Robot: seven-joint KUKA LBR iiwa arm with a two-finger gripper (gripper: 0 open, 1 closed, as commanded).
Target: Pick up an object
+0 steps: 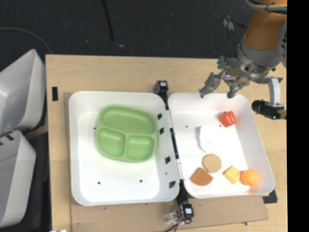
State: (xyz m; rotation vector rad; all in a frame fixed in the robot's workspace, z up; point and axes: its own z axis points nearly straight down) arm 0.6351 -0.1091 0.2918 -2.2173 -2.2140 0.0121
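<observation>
My gripper (220, 88) hangs above the far edge of the right bin (189, 105), its two fingers spread open with nothing between them. In that bin a red block (227, 118) lies just below and right of the gripper. A white object (204, 137) sits mid-bin. Along the near side lie a round tan biscuit (211, 163), an orange-brown wedge (201, 177), a yellow block (231, 174) and an orange ball (249, 177).
The left bin (82, 178) holds a green divided plate (127, 133). A black clip (161, 86) sits at the far end of the seam between bins. White containers (19, 91) stand off the bench at left.
</observation>
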